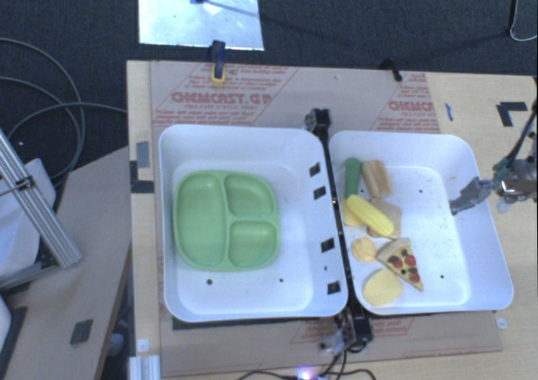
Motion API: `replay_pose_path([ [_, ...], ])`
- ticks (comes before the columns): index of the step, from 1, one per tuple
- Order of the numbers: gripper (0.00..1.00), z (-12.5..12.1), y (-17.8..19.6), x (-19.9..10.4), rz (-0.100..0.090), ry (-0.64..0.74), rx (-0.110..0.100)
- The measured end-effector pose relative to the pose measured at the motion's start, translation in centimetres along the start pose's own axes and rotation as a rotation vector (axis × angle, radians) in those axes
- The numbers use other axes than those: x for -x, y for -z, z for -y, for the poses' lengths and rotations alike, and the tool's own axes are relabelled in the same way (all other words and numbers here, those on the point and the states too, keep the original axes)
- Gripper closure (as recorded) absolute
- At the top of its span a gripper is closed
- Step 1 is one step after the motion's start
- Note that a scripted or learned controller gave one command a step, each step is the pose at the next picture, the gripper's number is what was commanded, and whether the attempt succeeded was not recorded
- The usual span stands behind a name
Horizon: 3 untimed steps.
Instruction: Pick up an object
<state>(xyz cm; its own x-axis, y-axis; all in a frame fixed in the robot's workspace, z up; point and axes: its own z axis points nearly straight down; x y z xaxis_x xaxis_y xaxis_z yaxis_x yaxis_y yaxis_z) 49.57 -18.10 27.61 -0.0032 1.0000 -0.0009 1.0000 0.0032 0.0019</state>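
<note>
While the arm enters from the right edge, the end effector (pixel 467 196) sits over the right rim of the right bin (pixel 471 282), carrying nothing; whether it is apart or together cannot be told at this size.

Toy food is clustered along the left side of that bin: a green vegetable (pixel 351 176), a bread-coloured piece (pixel 376 177), a corn cob (pixel 370 214), a pizza slice (pixel 403 263), a yellow disc (pixel 382 287).

Key relation: the cluster lies to the left of the end effector in the picture, across bare bin floor, well apart from it. The corn cob's long axis runs diagonally, upper left to lower right.

Left bin (pixel 193 143) holds a green divided plate (pixel 225 220).

Judgement: approach not yet begun; a leftward traverse and a descent are needed.
</note>
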Motion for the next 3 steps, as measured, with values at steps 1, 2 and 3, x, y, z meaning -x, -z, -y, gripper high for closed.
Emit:
replay_pose_path([
  [1,0.00,1.1,-12.3,-0.7,-0.004,-0.002,-0.009],
  [2,0.00,-4.3,-19.4,2.2,0.002,0.001,0.004],
  [3,1.00,-4.2,-17.9,2.3,0.004,-0.001,0.007],
])
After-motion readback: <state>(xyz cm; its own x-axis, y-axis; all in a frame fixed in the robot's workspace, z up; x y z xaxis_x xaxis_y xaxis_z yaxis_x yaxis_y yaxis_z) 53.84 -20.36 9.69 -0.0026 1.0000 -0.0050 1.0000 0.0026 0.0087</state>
